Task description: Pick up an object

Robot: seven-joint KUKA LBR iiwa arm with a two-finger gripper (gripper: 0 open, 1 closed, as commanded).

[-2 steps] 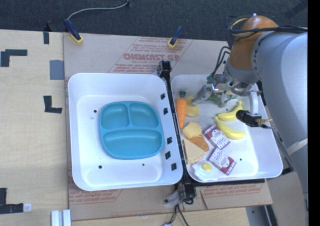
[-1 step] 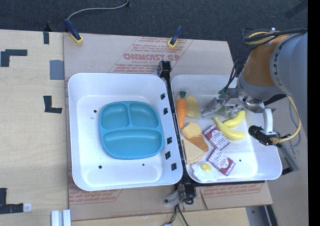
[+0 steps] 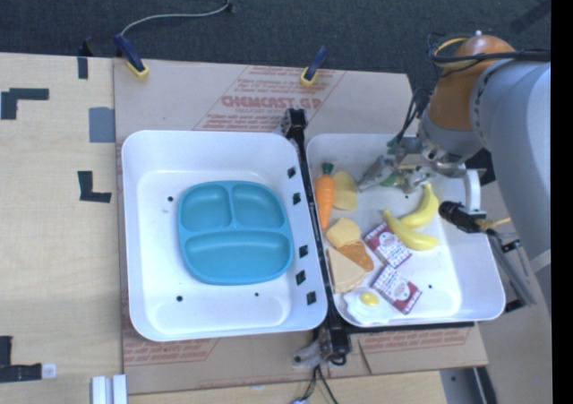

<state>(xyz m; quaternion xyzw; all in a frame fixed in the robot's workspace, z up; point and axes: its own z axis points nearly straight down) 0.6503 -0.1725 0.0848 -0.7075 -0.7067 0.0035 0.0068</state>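
Cardboard-covered bench, two white bins, my gripper [image 3: 387, 171] low in the right bin [image 3: 474, 290]
Taking the banana [image 3: 416, 219] as landmark: my fingers sit just up and left of it, parted a little, nothing visibly between them. Carrot [image 3: 324, 199] lies further left, cheese wedges [image 3: 345, 245] and ketchup packets [image 3: 392, 268] below. I worry they'll shut on air, or nudge the banana and slip off its curve

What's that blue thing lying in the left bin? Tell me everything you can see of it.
It is a light blue divided plate, apparently smooth plastic, a rounded rectangle. Raised ridges split it into three compartments: two smaller ones along the far side and one wide one on the near side. It lies flat, right way up, on the floor of the left white bin, roughly central. Nothing rests on it.
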